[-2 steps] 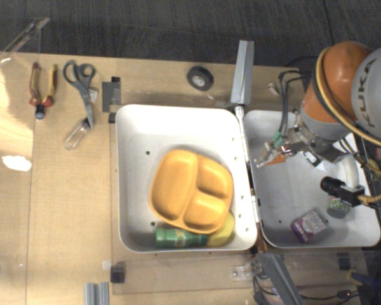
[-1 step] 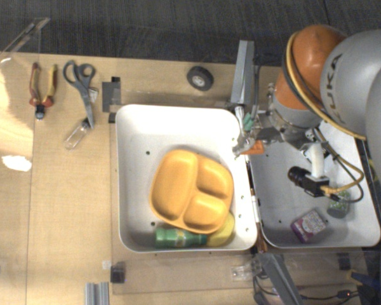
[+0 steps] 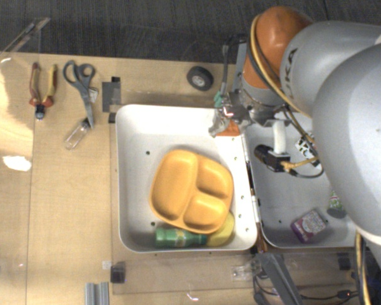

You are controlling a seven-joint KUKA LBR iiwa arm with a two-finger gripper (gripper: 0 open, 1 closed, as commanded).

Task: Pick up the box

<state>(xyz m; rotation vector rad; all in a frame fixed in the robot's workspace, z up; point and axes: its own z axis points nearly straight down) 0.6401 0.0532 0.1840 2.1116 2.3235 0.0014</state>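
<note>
1. Gripper (image 3: 223, 121): positioned over the far right corner of the left bin (image 3: 136, 138), next to the wall shared with the right bin (image 3: 286, 199). The wrist hides its working end from above, so it cannot be told whether it is apart, together or clamped on anything. A small orange-red piece (image 3: 228, 131) shows at its tip; whether this is gripped or merely lies in the corner beneath it is not clear.

2. Left bin contents: a yellow divided tray (image 3: 192, 190) lies tilted in the middle. It rests on a green bottle (image 3: 173, 237) and a yellow item (image 3: 224, 230) at the near wall, which probably accounts for the tilt.

3. Task object: the likeliest box is the purple box (image 3: 309, 225). It lies flat near the front of the right bin, apart from the walls and well apart from the gripper (clear floor surrounds it, which should favour a top-down approach).

4. Assessment: the pick is not yet done. The gripper stands over the wrong bin for that box and would need to cross the shared wall.

5. Bench: scissors (image 3: 81, 84) and pliers (image 3: 41, 89) lie to the left, outside both bins, and play no part.
</note>
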